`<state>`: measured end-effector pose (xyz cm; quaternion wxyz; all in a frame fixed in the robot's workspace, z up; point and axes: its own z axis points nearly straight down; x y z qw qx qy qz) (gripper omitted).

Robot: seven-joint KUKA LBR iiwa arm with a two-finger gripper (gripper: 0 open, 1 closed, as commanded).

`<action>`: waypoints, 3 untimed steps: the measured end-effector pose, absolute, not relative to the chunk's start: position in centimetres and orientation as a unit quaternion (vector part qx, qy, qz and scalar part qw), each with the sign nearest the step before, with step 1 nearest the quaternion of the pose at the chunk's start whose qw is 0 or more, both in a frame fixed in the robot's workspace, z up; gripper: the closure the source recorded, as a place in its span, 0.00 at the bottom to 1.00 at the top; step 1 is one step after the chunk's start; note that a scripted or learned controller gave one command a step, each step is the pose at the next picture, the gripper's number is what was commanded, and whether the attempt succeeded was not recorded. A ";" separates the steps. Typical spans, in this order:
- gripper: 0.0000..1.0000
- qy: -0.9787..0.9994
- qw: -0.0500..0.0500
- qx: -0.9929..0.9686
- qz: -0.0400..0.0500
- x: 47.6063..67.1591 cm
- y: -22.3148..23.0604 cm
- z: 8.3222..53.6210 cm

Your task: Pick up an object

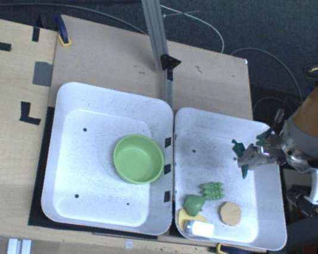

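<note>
I count 1 green bowl (138, 159) in the left bin (78, 104); the right bin (262, 231) holds 4 items at 6 o'clock: 1 ridged green piece (212, 191), 1 green lump (193, 204), 1 tan disc (230, 214), 1 white block (201, 228). I cannot tell the grip of the gripper (244, 159).

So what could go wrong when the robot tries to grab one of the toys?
The toys huddle in the right bin's near corner: a green leafy piece, a green lump, a tan disc and a white-and-yellow piece. The gripper might bump a neighbour or nip two together. Those nearest the wall leave little room, so it could hit the rim. The disc looks flat and may slip.
</note>
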<state>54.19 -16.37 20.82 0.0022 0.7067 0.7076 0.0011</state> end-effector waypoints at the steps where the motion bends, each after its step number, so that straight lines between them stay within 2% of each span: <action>1: 1.00 0.708 0.002 0.706 0.001 54.4 -15.7 25.3; 3: 1.00 0.709 -0.002 0.705 0.000 56.3 -4.6 22.7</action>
